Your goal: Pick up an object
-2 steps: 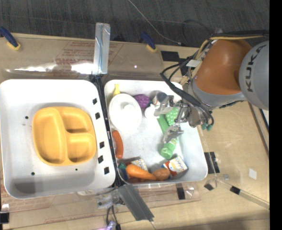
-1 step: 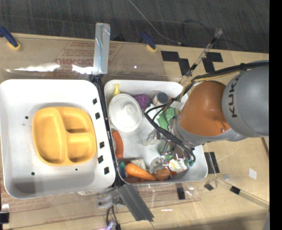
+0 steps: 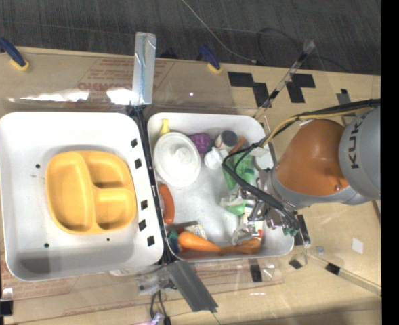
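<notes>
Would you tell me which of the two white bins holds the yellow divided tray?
The left bin holds the yellow divided tray; the right bin holds the clutter and the gripper.

A single fixed camera is looking down on the bench [image 3: 185,80] from above at a slight slant. It is taking in both white bins, the left bin [image 3: 23,181] and the right bin [image 3: 206,124], at medium range. The arm [image 3: 321,161] is entering from the frame's right side.

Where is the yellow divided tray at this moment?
The yellow divided tray lies in the middle of the left bin, apart from the cluttered right bin.
</notes>
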Available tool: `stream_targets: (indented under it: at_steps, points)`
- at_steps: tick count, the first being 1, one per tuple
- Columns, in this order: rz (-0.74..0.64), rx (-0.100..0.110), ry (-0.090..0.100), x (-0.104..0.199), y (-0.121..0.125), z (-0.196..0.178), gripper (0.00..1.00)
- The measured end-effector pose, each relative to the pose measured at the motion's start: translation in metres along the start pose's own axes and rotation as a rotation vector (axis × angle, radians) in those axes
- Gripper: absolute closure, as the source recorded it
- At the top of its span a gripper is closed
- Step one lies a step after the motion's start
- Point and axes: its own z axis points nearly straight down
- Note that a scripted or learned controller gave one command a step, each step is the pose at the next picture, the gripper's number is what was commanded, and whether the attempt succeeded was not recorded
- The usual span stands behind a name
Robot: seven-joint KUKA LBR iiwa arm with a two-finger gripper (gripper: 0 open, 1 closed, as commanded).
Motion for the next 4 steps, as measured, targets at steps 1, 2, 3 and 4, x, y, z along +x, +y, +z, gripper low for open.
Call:
stream_targets:
  at_steps: [1, 2, 3, 4]
  points:
    - [-0.011, -0.003, 0.0, -0.002, 0.004, -0.009, 1.0]
    - [-0.004, 0.001, 0.004, -0.065, 0.062, -0.116, 1.0]
    - [0.034, -0.002, 0.02, -0.067, 0.094, -0.06, 1.0]
    - [0.028, 0.0, 0.013, -0.07, 0.095, -0.072, 1.0]
